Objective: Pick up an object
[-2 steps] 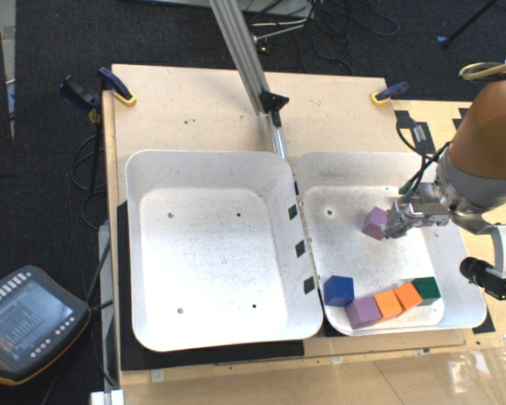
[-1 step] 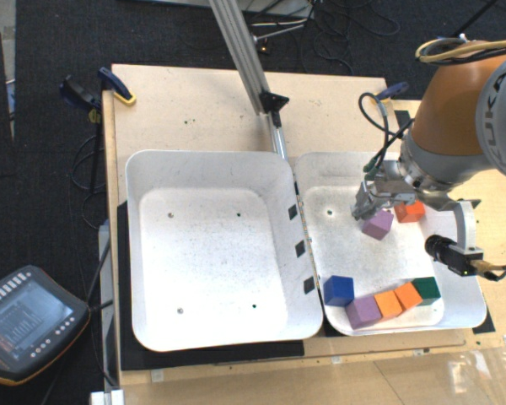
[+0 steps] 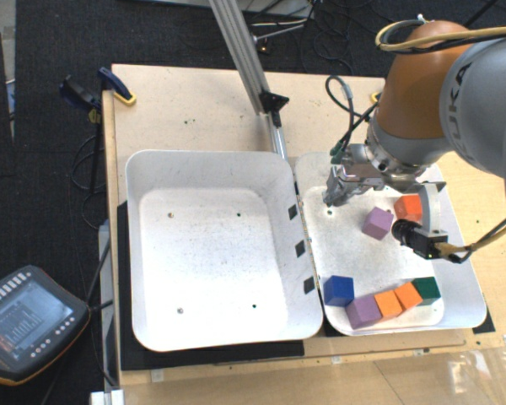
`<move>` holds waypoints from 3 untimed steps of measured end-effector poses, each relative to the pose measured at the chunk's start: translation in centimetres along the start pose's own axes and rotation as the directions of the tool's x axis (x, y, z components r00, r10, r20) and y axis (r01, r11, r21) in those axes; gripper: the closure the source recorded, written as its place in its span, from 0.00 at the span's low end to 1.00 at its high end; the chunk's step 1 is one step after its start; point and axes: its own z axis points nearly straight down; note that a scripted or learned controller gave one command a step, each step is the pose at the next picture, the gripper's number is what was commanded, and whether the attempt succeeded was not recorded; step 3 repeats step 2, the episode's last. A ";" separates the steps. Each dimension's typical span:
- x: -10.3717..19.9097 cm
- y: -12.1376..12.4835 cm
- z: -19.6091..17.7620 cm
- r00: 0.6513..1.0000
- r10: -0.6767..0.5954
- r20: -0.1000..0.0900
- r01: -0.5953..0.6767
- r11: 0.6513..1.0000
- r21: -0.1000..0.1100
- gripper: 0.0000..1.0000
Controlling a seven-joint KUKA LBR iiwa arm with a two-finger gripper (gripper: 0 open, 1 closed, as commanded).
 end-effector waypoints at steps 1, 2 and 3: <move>4.3 2.8 -0.5 1.000 0.001 0.000 -0.001 1.000 0.000 1.00; 8.6 4.5 0.5 1.000 0.002 0.002 -0.002 1.000 0.001 1.00; 8.6 4.5 0.5 1.000 0.002 0.002 -0.002 1.000 0.001 1.00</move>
